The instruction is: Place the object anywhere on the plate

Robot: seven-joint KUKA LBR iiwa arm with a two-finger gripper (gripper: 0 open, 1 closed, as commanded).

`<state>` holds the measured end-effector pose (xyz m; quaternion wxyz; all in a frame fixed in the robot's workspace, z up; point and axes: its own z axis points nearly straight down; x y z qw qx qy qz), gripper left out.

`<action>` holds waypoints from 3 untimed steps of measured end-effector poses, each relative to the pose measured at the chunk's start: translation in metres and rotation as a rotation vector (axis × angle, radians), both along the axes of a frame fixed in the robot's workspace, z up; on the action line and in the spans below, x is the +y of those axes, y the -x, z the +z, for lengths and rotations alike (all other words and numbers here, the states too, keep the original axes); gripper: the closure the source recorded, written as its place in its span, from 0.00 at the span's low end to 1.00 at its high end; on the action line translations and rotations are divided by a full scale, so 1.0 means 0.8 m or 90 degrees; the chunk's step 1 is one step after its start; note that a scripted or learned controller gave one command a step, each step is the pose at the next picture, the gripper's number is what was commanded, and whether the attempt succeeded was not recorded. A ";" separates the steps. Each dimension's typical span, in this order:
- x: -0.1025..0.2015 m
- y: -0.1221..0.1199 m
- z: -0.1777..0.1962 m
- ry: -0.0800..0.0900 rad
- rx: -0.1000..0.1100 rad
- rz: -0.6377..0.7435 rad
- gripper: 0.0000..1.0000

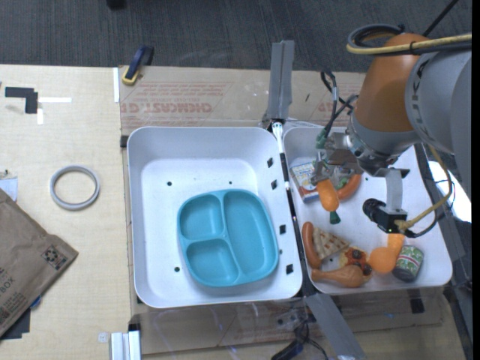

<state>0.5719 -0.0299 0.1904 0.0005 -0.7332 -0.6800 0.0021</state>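
Right now, from the one overhead view:

- Gripper [331,172] sits over the upper-left part of the right bin [439,272], with the arm's orange band [386,88] above it.
- Jaw state: cannot tell. The wrist body hides the tips from this angle.
- Orange toy carrot [328,196] is directly below the gripper. Its top meets the gripper and its green end points toward the bin's middle. I cannot say whether it is gripped or just lying on the bin floor.
- The carrot is in the right bin and well apart from the plate.
- Blue plate [225,237] has three compartments and lies in the lower middle of the left bin [150,156].
- Also in the right bin – a white-and-blue packet [302,175] just left of the carrot, and a red-orange curved piece [349,185] just right of it.
- Lower down in that bin are a pizza slice [328,243], a tan croissant-like item [341,277], a small orange fruit [382,259] and a green can [409,263] – all bunched near the front wall.
- On the bench to the left are a tape ring [75,186] and a cardboard box [22,265].
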 end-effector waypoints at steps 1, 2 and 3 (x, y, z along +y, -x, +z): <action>0.070 0.013 0.059 -0.001 -0.002 0.181 1.00; 0.176 0.019 0.071 -0.001 -0.001 0.393 1.00; 0.176 0.019 0.071 -0.001 -0.001 0.392 0.00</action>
